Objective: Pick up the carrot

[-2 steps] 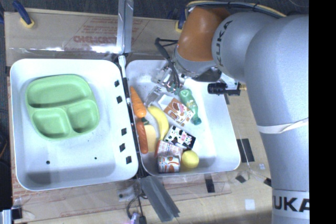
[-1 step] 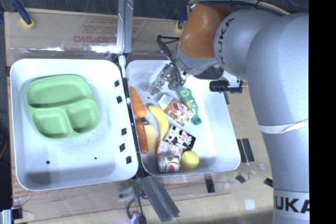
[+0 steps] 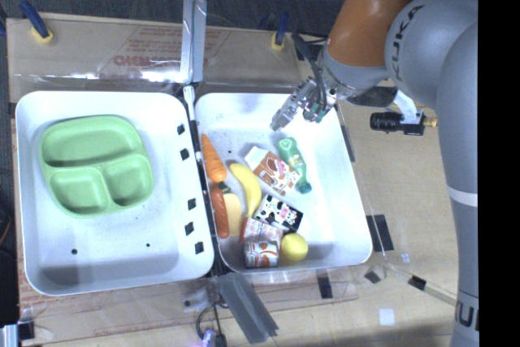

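An orange carrot (image 3: 213,159) lies along the left wall of the right bin (image 3: 351,199), its tip pointing up the view. My gripper (image 3: 294,111) hangs over the upper middle of that bin, up and to the right of the carrot and well apart from it. Its fingers look spread, with nothing between them.
The right bin also holds a second orange stick-shaped piece (image 3: 220,211), a banana (image 3: 247,184), a green bottle (image 3: 292,161), small printed cartons (image 3: 272,172), a can (image 3: 261,244) and a lemon (image 3: 294,246). A green divided plate (image 3: 96,165) lies in the left bin (image 3: 49,256).
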Motion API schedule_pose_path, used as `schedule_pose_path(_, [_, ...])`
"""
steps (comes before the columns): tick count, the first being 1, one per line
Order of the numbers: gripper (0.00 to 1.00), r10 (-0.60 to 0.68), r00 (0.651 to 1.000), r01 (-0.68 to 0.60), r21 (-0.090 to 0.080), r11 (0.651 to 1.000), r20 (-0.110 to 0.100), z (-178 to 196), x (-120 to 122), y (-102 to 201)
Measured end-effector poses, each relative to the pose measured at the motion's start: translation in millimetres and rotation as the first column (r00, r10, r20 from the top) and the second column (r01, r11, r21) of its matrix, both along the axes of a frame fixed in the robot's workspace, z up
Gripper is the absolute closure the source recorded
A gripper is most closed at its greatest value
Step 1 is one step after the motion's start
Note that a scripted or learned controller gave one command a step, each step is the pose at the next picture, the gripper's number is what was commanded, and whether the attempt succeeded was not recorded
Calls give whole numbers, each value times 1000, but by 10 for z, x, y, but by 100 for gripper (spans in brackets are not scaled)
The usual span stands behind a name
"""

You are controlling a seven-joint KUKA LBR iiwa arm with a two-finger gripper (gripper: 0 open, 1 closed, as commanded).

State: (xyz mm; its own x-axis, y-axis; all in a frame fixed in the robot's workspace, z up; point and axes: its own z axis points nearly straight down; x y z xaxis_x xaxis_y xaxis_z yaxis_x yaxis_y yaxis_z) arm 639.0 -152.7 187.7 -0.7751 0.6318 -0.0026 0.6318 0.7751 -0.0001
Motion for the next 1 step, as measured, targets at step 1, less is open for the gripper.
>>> schedule_pose_path(1, [0, 0, 1000, 0, 0, 1000, 0, -2, -1, 0])
